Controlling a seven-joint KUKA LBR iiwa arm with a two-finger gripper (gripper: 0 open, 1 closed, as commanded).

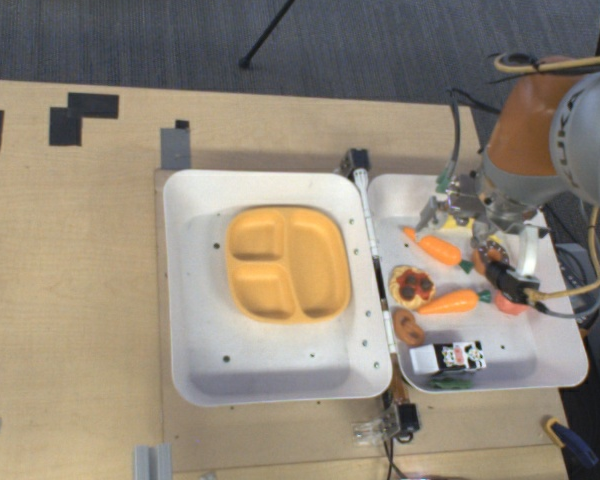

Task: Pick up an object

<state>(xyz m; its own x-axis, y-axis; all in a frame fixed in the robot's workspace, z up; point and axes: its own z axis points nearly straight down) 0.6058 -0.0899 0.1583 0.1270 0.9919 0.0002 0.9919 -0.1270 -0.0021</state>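
Gripper [477, 230] low over the far part of the right-hand shallow white bin [555, 368], fingers masked by wrist hardware and cables, so spread or pressed together cannot be told. Nothing seen pinched. Just beside it, a small orange plastic carrot [438, 249] lying at a slant; nearer the camera, a second, longer orange carrot [448, 303], a round pizza-like toy disc [412, 285], a brown ring-shaped doughnut toy [408, 327] and a black-and-white printed carton [458, 357]. Further out, a yellow divided plastic tray [284, 264] in the left-hand white bin [195, 368]. Likely trouble: closing off-centre on the tapered carrot and squirting it sideways, or snagging neighbouring toys packed close together.
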